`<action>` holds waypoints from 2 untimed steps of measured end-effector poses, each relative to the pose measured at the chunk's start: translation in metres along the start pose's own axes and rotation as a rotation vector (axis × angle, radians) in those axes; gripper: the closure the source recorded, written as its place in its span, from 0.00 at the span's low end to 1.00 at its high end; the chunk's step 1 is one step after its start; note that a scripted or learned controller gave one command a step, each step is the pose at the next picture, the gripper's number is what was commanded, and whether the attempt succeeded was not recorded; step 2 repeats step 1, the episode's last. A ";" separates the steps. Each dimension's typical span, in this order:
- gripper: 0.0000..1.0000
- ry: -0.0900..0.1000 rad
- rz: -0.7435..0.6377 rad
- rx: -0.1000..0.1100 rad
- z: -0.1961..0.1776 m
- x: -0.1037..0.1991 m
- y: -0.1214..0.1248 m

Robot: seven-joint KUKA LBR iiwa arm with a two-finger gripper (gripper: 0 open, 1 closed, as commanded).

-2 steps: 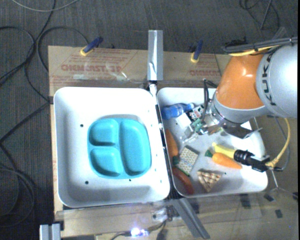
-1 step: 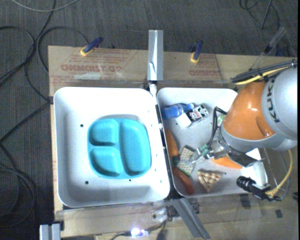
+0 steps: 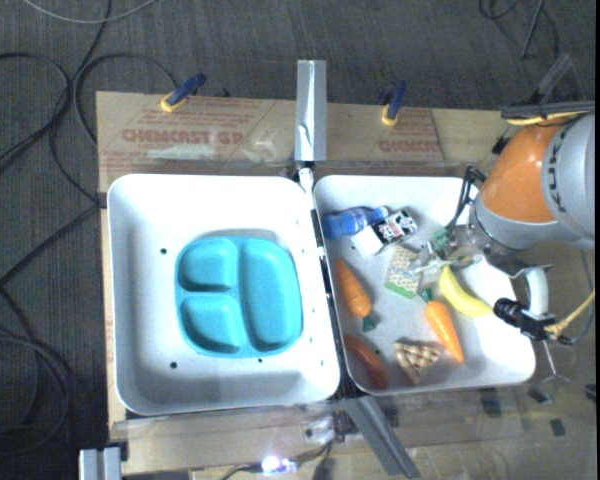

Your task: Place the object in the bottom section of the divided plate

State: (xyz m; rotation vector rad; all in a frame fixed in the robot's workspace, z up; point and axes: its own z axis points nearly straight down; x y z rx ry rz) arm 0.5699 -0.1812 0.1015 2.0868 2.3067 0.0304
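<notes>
1. Divided plate (image 3: 242, 293), turquoise with three sections, sits in the middle of the left bin (image 3: 140, 208), well apart from the gripper (image 3: 448, 251), which hangs over the right bin (image 3: 500, 366) near its right edge.
2. Whether that gripper is open or closed I cannot tell from where I stand; the grey arm (image 3: 545, 183) with its orange band covers it.
3. Just beside the gripper lie a banana (image 3: 464, 295) and a green-patterned packet (image 3: 405, 271), the packet toward the bin's middle.
4. Below the banana is an orange carrot (image 3: 444, 330), and next to that, toward the bottom edge, a tan wedge-shaped piece (image 3: 417, 359).
5. Further left, a second carrot (image 3: 354, 289) lies along the left wall, with a brown sausage-like item (image 3: 367, 360) in the bottom left corner.
6. Near the top edge are a blue bottle (image 3: 351, 222) and a small black-and-white box (image 3: 394, 226), side by side.
</notes>
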 end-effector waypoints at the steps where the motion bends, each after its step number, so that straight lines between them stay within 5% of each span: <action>1: 1.00 0.012 -0.216 0.035 -0.122 0.058 0.062; 2: 1.00 0.012 -0.216 0.035 -0.122 0.058 0.062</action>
